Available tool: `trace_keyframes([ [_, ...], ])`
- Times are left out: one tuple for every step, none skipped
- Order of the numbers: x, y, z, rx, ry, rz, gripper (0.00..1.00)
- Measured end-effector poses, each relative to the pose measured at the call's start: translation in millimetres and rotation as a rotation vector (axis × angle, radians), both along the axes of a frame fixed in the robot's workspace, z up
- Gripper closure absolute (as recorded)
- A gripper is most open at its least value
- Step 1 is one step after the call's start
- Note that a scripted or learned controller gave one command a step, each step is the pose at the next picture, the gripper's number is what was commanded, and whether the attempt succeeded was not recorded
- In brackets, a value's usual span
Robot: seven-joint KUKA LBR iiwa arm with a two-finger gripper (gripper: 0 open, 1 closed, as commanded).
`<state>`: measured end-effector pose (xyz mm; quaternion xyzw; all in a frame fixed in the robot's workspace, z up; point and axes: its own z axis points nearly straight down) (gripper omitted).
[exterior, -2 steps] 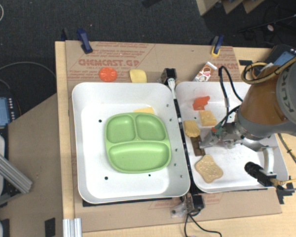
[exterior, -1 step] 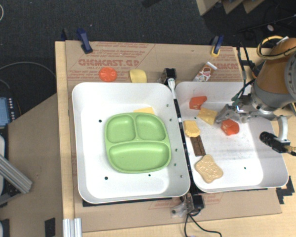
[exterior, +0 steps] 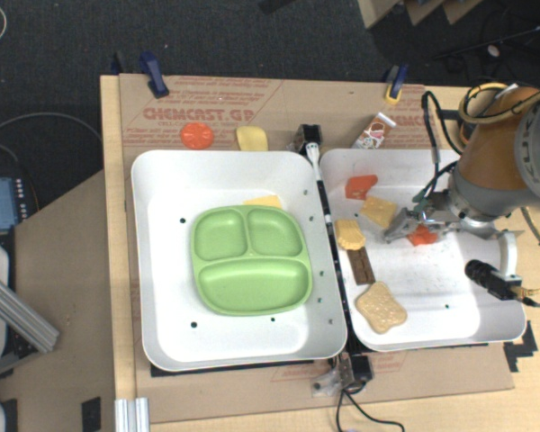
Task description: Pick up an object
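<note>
Over the right bin (exterior: 450, 318), the gripper (exterior: 412, 228) hangs low beside a small red piece (exterior: 424, 237). I cannot tell if it grips that piece. Left of this bin sits a green plate (exterior: 250, 261).

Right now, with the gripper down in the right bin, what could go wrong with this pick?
1. The gripper sits between a small red piece and a yellow piece; it may nudge one aside or catch both.
2. The pieces lie flat on the right bin, so a grasp could slip off.
3. The yellow piece, another yellow piece and a brown bar sit close together and could get pushed around.
</note>
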<state>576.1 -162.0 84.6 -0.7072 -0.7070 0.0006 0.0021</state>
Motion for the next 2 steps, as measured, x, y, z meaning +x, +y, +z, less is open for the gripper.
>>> trace_keyframes([
  [1.6,-1.3,10.8,-0.002,-0.005,-0.001,1.0],
  [50.6,56.2,10.3,-0.001,-0.009,0.007,1.0],
])
